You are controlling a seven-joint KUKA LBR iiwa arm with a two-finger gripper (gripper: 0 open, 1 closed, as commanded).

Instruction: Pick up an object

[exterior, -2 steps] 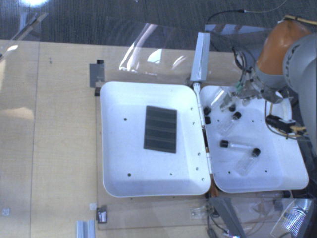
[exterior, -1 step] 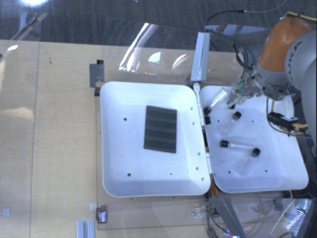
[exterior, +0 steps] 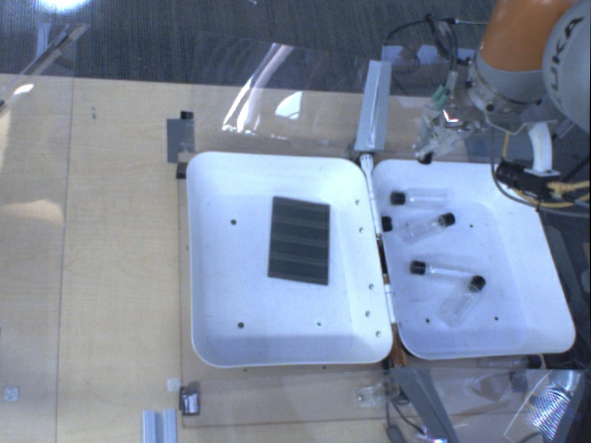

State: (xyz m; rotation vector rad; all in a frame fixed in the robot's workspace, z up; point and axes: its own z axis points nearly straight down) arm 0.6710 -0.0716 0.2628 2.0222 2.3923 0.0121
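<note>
1. Where the wooden bench (exterior: 92, 247) spreads across the scene, two shallow white bins sit side by side on it, their inner edges nearly touching along a central seam.
2. Left bin (exterior: 212, 321) — the larger-looking tray, with small holes dotted over its floor.
3. Right bin (exterior: 526, 303) — same form, lying just right of the seam, its far edge below the arm's wrist.
4. Arm (exterior: 531, 26) — grey with an orange band, entering from the far right; the wrist hangs over the bench just beyond the far edge of the right bin.
5. Ribbed dark pad (exterior: 299, 241) — a rectangular slab lying flat near the middle of the left bin, well apart from the tubes.
6. Gripper (exterior: 434, 141) — pointing down and to the left at the far left corner of the right bin, above the rim; whether its jaws stand wide or narrow cannot be told, as the tip is small and blurred.
7. Clear tubes with black caps — four lie flat in the right bin: one (exterior: 416, 197) nearest the gripper at the far left, one (exterior: 427, 224) just nearer, one (exterior: 441, 269) toward the middle, and one (exterior: 464, 295) tilted beside it.
</note>
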